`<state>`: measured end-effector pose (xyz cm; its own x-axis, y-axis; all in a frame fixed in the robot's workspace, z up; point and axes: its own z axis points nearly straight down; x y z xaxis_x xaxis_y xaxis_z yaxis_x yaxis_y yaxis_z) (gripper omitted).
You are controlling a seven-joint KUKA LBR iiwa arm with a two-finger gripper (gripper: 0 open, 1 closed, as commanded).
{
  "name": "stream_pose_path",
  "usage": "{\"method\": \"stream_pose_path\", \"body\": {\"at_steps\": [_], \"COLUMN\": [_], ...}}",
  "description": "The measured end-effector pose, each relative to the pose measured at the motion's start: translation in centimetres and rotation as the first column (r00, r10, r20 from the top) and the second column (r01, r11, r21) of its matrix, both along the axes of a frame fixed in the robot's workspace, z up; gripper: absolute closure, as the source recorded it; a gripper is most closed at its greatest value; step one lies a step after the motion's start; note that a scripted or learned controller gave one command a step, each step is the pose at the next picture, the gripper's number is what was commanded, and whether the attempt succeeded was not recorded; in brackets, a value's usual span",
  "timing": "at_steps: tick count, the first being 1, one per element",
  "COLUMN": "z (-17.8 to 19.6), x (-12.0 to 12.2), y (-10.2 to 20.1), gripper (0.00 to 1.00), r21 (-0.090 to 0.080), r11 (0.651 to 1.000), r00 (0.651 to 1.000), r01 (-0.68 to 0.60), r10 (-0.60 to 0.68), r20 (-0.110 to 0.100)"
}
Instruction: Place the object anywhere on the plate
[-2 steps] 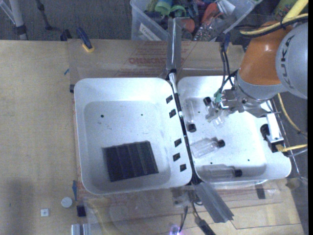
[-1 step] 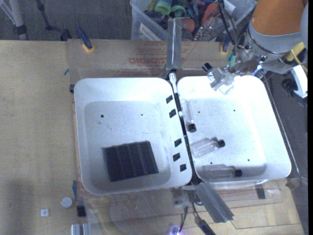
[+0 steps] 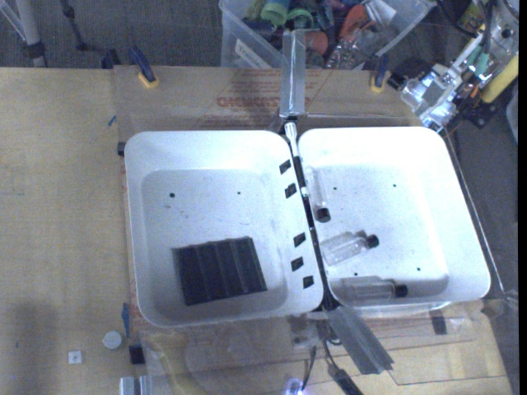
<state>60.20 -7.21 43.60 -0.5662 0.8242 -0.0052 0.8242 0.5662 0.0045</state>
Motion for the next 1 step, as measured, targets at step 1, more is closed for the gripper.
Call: {"method": "stream_pose_path", "body": {"at_steps": [1], "z": [-1.45], "x": [6.54], "y": [3.57], "gripper": [1.0], "r21": [-0.001], "r11": [0.958], "r00": [0.958], "r01": [-0.288], "r10": [0.288], "r20": [0.001]}}
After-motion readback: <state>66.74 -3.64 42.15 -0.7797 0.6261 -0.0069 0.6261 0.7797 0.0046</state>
